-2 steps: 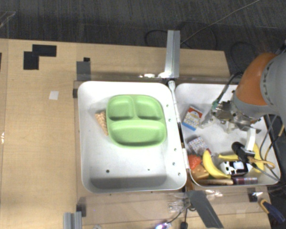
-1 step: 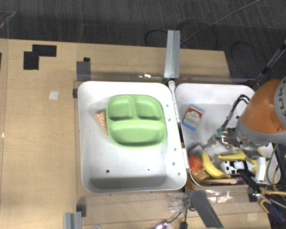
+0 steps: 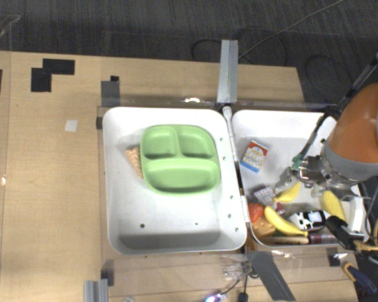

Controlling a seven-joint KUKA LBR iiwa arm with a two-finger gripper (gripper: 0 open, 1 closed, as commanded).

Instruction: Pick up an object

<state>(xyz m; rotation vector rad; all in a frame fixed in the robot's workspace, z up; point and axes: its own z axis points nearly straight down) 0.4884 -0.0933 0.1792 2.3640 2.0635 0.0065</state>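
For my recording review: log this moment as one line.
arm: over right bin | gripper: above banana | green tray: left bin

A single fixed camera looked down at a slant from above the tabletop [image 3: 44, 187]. The left bin [image 3: 170, 231] lay near frame centre, the right bin [image 3: 277, 121] beside it toward the right edge, dark floor [image 3: 145, 11] beyond. The view was moderately distant, taking in both bins whole.

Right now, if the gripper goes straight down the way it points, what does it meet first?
Probably the yellow banana in the right bin, lying just below the gripper. Depth is hard to judge from this slanted view, so this is a guess.
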